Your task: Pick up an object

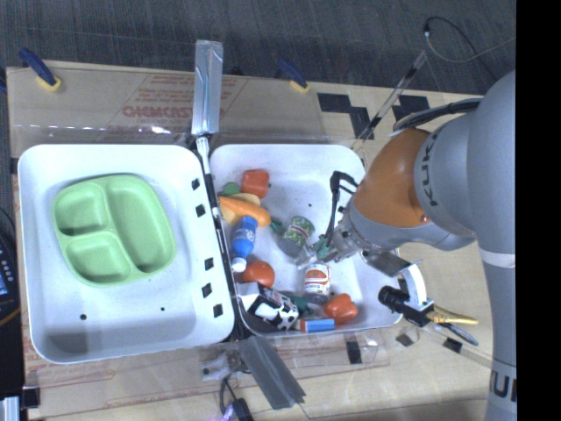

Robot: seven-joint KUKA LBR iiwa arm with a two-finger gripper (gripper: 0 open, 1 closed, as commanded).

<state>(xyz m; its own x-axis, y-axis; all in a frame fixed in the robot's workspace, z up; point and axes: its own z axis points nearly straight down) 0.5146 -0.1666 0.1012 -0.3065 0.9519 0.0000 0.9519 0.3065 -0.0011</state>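
On a cardboard-covered bench [105, 95], two white bins sit side by side. Nearest in the right bin [289, 160] lie a black-and-white toy [279, 311] and red piece [342, 306], then a small can [316, 279]. Farther back the gripper [324, 251] hangs beside a green can [299, 231]; whether its grip is open or closed I cannot tell, and the left bin [35, 235] holds a green divided plate [112, 227].

Dark carpeted floor behind a cardboard-covered desk

A dark grey, ribbed carpet floor [263, 16] fills the top of the frame, crossed at upper right by a thin looping cable [456, 38]. Below it the desk [105, 90] is covered by a brown cardboard sheet with faded red print, held along its upper edge by two blue-and-yellow clamps [39, 68], one at upper left and one near the upper middle. A black-and-white checker marker [351, 108] sits on the surface right of centre, and pale bare wood shows at lower right. Light is even and soft, with faint shadows
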